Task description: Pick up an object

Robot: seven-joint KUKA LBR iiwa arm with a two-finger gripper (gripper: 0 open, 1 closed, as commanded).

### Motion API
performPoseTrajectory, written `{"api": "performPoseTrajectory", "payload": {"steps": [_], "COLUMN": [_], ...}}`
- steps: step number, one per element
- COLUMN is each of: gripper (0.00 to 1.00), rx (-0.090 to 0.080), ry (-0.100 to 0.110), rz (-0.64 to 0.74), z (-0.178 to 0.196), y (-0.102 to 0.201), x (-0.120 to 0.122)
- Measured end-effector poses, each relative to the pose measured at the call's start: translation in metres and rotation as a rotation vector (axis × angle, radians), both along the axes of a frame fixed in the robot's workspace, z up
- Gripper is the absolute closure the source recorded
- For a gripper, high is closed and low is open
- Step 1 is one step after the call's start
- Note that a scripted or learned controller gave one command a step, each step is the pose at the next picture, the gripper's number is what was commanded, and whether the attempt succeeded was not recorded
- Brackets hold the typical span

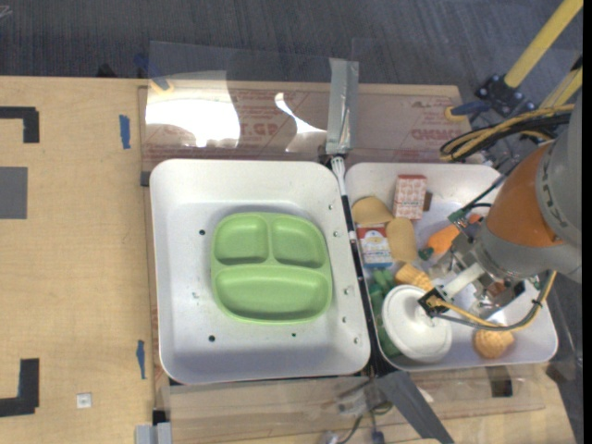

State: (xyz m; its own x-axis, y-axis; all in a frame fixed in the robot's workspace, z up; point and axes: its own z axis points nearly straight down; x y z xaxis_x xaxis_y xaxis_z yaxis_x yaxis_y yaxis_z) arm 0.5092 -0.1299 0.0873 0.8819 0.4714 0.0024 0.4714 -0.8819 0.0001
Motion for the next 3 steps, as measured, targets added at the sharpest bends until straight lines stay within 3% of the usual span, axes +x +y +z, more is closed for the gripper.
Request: {"api": "performPoseTrajectory", "payload": {"steps": [1,2,3], "gripper": [0.0,0.0,0.0], "rx": [-0.001,0.0,0.001], "ry": [-0.002,-0.004,-0.004], "rz": [0.051,0.022,-0.275], "z": [0.0,0.0,0.0], "y": [-0.047,-0.053,0.001], "x": [-0.021,-0.022,0.025]}}
